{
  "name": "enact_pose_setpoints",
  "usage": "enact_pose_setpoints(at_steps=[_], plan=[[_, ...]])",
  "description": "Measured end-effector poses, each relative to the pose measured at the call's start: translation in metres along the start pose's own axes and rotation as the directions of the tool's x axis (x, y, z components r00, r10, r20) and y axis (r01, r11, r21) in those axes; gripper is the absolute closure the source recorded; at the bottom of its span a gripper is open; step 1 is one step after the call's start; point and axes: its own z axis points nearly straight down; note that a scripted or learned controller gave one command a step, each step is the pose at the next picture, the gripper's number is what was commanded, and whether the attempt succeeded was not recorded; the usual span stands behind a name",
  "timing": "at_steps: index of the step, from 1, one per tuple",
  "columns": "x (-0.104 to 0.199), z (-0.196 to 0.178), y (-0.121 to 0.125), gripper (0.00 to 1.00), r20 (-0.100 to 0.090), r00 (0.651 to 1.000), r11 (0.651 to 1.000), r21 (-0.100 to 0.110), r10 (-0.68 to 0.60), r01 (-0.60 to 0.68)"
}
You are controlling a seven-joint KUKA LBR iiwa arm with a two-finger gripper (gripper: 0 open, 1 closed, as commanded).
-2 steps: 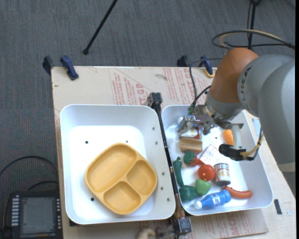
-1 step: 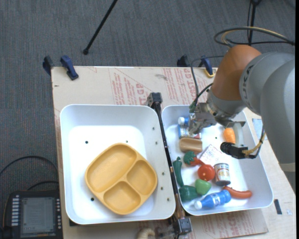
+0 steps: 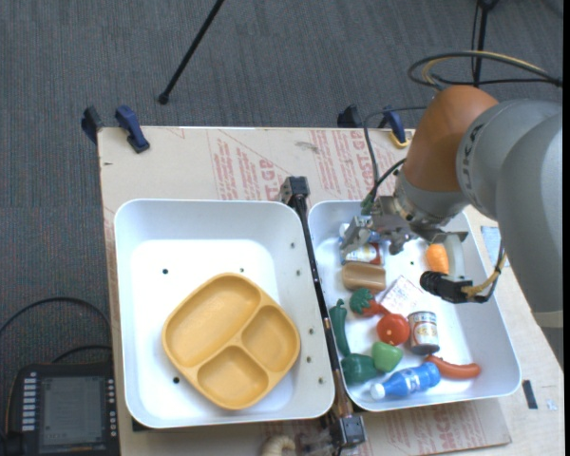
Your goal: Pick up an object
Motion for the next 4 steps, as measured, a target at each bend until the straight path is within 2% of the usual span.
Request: enact_pose_setpoints(at_steps=[1,2,3,4], plan=[[0.007,0.02,0.002,0.0,0.004,1.0,1.0,-0.008,-0.004,0.004],[0.007,0.009,0.003,1.0,0.003,1.0,1.0,-0.009,-0.002,0.002],[0.007,0.009,0.003,0.0,0.003,1.0,1.0,-0.009,-0.002,0.002],[0.007,0.0,0.003,1.0,0.002,1.0,1.0,-0.007,-0.001,0.001]])
